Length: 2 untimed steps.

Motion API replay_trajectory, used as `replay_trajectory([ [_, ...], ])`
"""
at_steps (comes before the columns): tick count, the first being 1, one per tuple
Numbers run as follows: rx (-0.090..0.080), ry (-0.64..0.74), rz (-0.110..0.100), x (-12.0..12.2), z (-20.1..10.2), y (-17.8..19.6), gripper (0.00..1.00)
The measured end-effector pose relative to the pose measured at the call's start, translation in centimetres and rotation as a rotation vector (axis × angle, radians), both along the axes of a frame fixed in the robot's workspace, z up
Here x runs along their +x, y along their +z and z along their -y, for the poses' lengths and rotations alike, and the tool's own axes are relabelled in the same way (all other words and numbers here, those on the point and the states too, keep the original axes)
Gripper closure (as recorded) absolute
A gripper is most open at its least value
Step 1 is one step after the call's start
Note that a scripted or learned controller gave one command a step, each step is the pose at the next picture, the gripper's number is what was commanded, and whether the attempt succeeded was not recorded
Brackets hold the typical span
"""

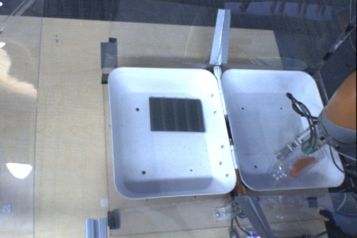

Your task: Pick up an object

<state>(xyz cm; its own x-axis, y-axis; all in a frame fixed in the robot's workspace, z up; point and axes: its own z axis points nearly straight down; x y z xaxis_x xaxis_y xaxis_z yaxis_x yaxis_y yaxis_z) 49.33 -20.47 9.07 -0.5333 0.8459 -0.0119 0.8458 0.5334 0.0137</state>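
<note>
A small orange object (304,165) lies near the front right corner of the right bin (251,97). My gripper (285,160) reaches down into that bin from the right, and its tip sits just left of the orange object, close to the bin floor. The view is too small and blurred to tell whether the gripper touches the object. A dark grey ribbed rectangular pad (176,115) lies flat in the middle of the left bin (128,164).
The orange-banded arm (341,111) overhangs the right bin's right edge, with a black cable (299,106) looping off it. A metal divider post (220,42) stands behind the seam between the bins. Clear panels edge the wooden bench.
</note>
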Motion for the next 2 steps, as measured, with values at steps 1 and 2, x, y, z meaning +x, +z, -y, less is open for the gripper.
replay_trajectory([
  [1, 0.002, -0.168, -0.007, -0.4, -1.4, 14.8, 0.0],
  [2, -0.001, -0.043, -0.001, -0.1, -2.3, 0.0, 0.0],
])
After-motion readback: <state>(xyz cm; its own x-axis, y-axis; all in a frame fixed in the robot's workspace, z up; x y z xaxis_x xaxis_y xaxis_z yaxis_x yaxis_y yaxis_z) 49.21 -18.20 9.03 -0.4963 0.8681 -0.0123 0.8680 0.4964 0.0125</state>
